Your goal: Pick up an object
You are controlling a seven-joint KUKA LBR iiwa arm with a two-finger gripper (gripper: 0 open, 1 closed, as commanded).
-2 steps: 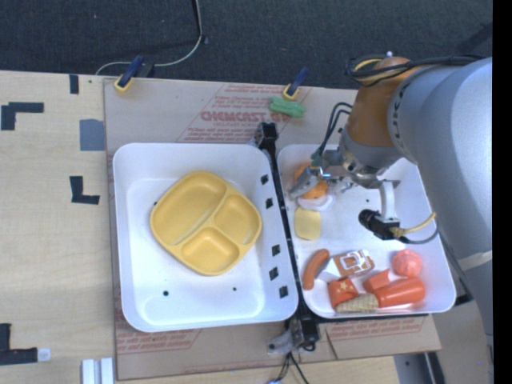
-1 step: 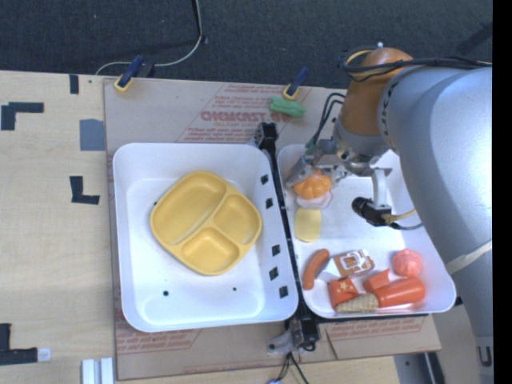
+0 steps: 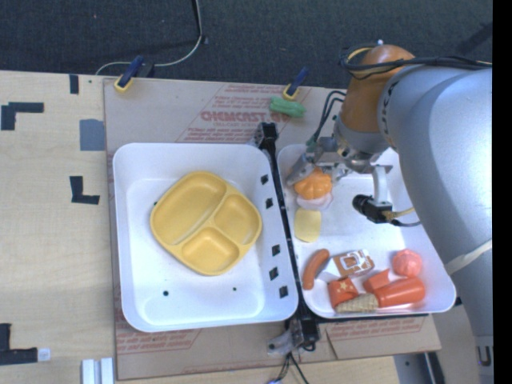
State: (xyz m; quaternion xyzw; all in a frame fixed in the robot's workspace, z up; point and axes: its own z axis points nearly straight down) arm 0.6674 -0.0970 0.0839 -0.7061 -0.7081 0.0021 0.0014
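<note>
- Toy food is seen in the right bin; the nearest piece to the tool is an orange-topped piece with a pale pink base, lying at about 10 o'clock in that bin.
- The tool is placed just above that orange-topped piece, at its 12 o'clock; contact between them cannot be made out.
- Whether the tool is spread or pressed together cannot be told, as its tips are hidden by the wrist and cabling.
- A pale yellow piece lies just beside the orange-topped piece, at its 6 o'clock.
- A small sausage is found at 7 o'clock in the right bin, tilted.
- A printed packet, a red wedge, an orange-red cylinder and a pink round piece are grouped at about 5 o'clock in the bin, close together.
- The grey arm with its orange band is seen entering from 3 o'clock.
- A yellow divided plate is held in the left bin, near its middle.
- Both bins are carried on a cardboard sheet on the counter.
</note>
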